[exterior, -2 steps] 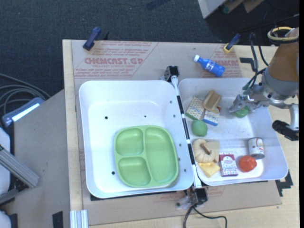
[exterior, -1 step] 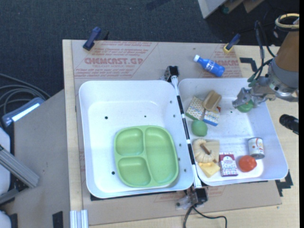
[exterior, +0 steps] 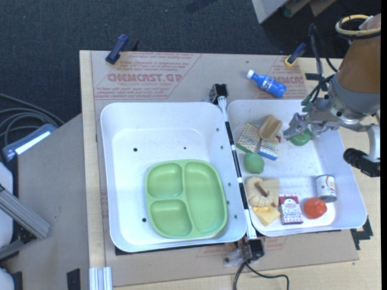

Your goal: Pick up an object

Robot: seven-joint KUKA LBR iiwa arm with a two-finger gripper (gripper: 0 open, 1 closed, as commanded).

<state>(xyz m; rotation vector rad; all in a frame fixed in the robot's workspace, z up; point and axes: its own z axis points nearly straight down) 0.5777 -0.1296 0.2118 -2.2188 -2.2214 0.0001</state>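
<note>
**Op:** I see 2 bins on the bench. The left bin (exterior: 121, 138) carries 1 green divided tray (exterior: 184, 198) toward its near edge. The right bin (exterior: 338, 162) carries the clutter. The gripper (exterior: 299, 128) sits low near that bin's far edge, right at a small green object (exterior: 300, 139).

**Obs:** Fingers?

**Op:** I can't tell the spread from this slant. The metal hides the tips, so no grasp is confirmed. The green piece shows just under them.

**Obs:** Neighbours?

**Op:** Tan block (exterior: 270, 127) and a printed box (exterior: 249, 138) toward the bin's left wall, near but apart. Green ball (exterior: 254, 162) nearer the middle. Can (exterior: 326, 187), red box (exterior: 290, 209), tomato-like piece (exterior: 314, 208) and yellow pieces (exterior: 265, 213) along the near edge. Blue bottle (exterior: 266, 83) lies outside on the board.

**Obs:** Advice?

**Op:** My judgement: straddle the green piece squarely, close fully, lift straight up, slowly. Check it rises with the fingers before travelling.
</note>
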